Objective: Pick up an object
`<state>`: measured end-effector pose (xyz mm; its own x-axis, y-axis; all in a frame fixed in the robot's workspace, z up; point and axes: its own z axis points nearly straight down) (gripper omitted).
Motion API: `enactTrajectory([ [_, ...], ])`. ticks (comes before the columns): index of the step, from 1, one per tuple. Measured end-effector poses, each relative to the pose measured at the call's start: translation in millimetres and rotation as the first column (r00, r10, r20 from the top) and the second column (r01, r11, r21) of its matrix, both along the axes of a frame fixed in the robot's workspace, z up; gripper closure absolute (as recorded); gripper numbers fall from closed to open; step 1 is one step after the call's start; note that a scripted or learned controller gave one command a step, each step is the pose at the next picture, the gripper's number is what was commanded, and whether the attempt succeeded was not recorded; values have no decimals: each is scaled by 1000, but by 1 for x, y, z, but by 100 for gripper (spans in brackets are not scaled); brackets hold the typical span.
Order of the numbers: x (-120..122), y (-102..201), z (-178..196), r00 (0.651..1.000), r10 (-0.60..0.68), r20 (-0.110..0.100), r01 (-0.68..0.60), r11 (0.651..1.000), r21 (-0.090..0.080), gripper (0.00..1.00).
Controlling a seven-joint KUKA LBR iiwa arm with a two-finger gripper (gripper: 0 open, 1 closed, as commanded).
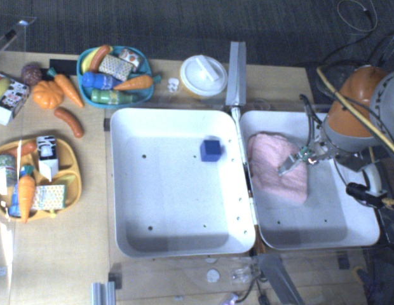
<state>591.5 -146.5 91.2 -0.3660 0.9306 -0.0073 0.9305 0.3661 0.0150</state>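
With the end effector (297, 161) positioned over the soft pink folded cloth (277, 166) in the right shallow white bin (324, 234), its opening not discernible, only a loose fold may be pinched, so slippage on lifting is considered likely.

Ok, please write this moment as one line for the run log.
gripper: over pink cloth in right bin | hold: cannot tell | blue block: left bin, untouched | pick: not yet done

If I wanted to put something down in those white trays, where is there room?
Left bin: bare all around the blue cube. Right bin: free along the near edge, below the pink cloth. Its upper part is crowded by cloth and gripper.
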Motion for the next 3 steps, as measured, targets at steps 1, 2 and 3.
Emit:
enactTrajectory([
  [1,-24,-6,0,993,114,2,-114,993,-2,0],
  [2,39,-22,-1,998,-62,-3,62,998,0,0],
  [3,24,-8,-1,998,68,-2,-68,998,-2,0],
])
